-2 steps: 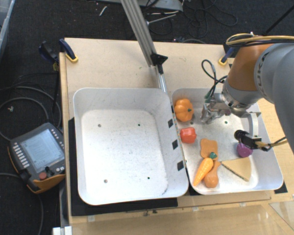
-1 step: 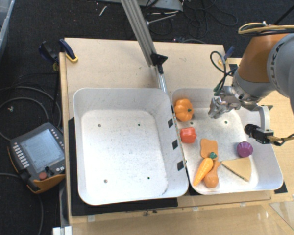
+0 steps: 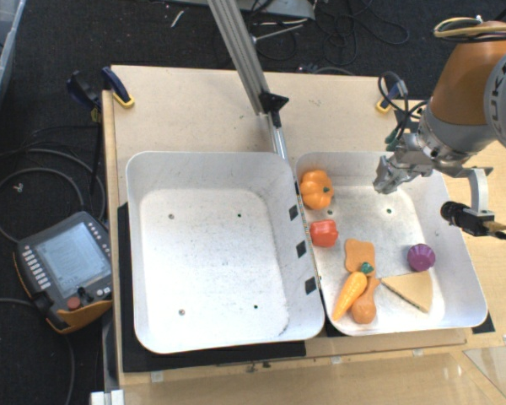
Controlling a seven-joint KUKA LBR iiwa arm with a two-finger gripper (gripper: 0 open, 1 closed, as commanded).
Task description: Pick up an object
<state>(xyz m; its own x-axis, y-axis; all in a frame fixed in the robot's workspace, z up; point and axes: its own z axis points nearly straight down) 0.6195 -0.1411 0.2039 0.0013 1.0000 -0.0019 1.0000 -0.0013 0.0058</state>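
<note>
The gripper (image 3: 389, 178) hangs over the right bin's (image 3: 455, 306) far end; whether it is open I cannot tell. Pumpkin (image 3: 315, 189), tomato (image 3: 324, 233), carrot (image 3: 350, 292) and cheese (image 3: 411, 291) lie below, apparently untouched.

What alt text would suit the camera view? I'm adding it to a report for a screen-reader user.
A grey and orange robot arm reaches from the right, its gripper poised above the right bin, which holds a pumpkin, a tomato, a carrot, a cheese wedge and a purple ball. The left bin sits beside it on a wooden bench.
</note>
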